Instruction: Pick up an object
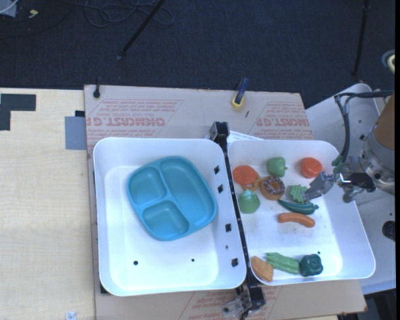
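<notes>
— What sits in the left bin?
— A blue divided plate, tilted a bit.
— And behind the bins?
— Cardboard with a blue-and-yellow clamp at its back edge; dark carpet with cables beyond.

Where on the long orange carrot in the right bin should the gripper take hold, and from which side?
Probably across the carrot's narrow middle, coming straight down from above. It lies flat and nearly level across the right bin, with bare floor below it, though a dark green piece sits close above, leaving little finger room there.
</notes>
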`<action>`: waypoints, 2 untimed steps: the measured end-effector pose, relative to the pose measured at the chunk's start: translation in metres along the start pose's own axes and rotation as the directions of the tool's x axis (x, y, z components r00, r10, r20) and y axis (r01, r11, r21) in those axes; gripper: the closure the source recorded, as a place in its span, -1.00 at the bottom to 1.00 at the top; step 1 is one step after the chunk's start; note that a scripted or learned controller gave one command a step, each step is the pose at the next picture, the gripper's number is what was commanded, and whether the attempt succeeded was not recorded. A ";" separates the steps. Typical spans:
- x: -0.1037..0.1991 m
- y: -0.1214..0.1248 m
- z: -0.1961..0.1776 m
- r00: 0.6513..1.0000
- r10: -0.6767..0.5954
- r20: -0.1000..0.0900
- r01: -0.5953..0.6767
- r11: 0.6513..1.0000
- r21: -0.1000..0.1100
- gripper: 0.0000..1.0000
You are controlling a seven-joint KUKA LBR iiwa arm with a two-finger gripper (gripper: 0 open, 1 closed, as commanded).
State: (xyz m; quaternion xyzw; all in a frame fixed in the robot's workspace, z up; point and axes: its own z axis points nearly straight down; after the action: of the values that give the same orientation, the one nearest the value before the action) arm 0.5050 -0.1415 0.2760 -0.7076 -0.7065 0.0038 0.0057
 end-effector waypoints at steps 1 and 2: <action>0.000 0.002 -0.005 1.000 -0.002 0.002 0.002 1.000 -0.010 -1.00; 0.000 -0.002 0.059 1.000 -0.002 0.000 0.002 1.000 -0.003 -1.00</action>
State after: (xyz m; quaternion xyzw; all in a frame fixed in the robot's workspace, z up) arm 0.5022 -0.1413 0.2174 -0.7069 -0.7073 0.0026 0.0046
